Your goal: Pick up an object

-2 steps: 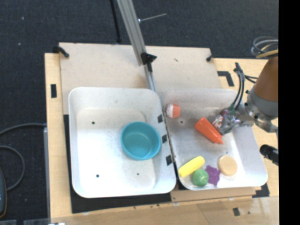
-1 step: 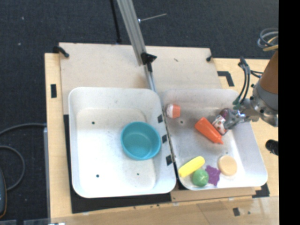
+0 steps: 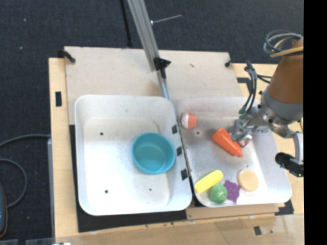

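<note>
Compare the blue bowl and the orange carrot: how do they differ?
The bowl is blue, round and hollow; the carrot is orange, long and tapered. The bowl sits in the left bin, while the carrot lies in the right bin among other items. The bowl stands far from the claw; the carrot lies right at it. Both rest on a white bin floor.

The robot's rounded arm (image 3: 287,93) shows a broad orange band above a grey wrist section, with looped grey cables at its top, thin dark cables down its side, and a small metallic two-finger gripper (image 3: 242,137).
</note>
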`<act>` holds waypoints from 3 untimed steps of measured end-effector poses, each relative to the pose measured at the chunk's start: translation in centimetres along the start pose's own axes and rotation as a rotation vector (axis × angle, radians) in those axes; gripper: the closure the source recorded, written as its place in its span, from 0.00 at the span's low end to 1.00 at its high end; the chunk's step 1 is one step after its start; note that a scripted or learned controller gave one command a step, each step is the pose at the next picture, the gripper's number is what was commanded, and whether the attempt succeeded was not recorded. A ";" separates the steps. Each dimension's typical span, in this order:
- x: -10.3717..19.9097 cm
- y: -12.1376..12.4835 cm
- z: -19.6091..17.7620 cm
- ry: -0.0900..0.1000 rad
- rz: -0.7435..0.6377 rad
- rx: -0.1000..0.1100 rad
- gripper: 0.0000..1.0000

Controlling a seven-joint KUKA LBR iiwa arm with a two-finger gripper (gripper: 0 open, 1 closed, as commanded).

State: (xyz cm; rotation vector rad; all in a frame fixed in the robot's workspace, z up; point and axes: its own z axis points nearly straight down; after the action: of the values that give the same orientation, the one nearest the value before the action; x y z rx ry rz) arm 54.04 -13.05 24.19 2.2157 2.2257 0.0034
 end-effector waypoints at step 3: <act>16.6 1.1 -0.7 0.002 -0.005 0.000 1.00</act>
State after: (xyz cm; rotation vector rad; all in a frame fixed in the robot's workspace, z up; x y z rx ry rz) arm 55.02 3.59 24.88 2.2115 2.2318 0.0047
